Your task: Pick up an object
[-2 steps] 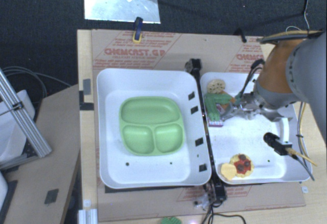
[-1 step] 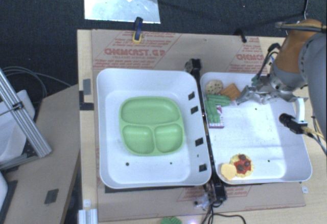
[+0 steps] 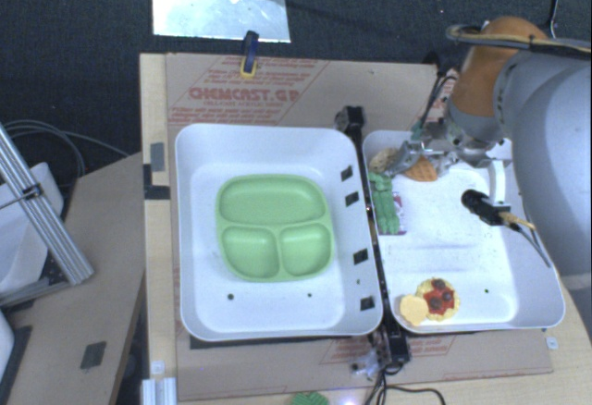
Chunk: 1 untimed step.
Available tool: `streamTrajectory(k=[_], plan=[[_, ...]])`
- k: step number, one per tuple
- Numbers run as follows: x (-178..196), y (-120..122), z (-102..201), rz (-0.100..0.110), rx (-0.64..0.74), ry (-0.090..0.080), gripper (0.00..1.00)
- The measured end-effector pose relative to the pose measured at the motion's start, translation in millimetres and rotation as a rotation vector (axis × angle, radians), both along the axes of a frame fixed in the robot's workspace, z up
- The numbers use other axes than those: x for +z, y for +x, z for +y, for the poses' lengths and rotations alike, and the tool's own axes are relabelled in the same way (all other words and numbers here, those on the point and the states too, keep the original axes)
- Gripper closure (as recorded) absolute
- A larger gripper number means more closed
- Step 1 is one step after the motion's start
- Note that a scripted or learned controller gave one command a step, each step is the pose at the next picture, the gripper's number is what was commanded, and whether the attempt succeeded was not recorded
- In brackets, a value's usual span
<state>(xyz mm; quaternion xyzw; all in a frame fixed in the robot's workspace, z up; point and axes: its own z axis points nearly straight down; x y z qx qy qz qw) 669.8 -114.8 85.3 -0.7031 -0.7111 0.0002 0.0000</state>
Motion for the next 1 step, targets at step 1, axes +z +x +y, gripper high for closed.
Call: streamTrajectory(k=[1], plan=[[0.8, -1.9, -96.5, 0.0, -0.015, 0.002, 0.0]])
